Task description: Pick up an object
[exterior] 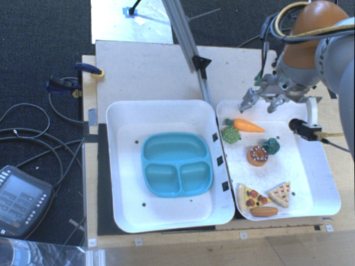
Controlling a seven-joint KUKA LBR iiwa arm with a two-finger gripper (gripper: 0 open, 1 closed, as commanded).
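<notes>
Camera view
Arm (319, 35): enters from the upper right of the frame; its far part is cut off by the right edge.
Gripper (260, 102): above the upper edge of the right bin (319, 165), two fingers spread apart, nothing between them.
Hard to make out: the finger tips are small and grey against the bench; whether they touch the bin rim cannot be told.
Carrot (248, 126): in the upper left part of the right bin, just below the gripper; long axis nearly level, thick end with green top toward the left, thin tip pointing right and a little down.
Green lump (231, 134): touching the carrot's left end; its kind is unclear.
Donut (257, 155): middle of the right bin, flat.
Dark green piece (271, 146): just right of the donut.
Pizza slices (252, 195): two, near the lower edge of the right bin, points facing each other.
Sausage (264, 211): at the lower edge, long axis level.
Blue tray (177, 165): middle of the left bin (125, 148), three compartments.
Pole (183, 29): slants from the top of the frame down to between the bins.
</notes>
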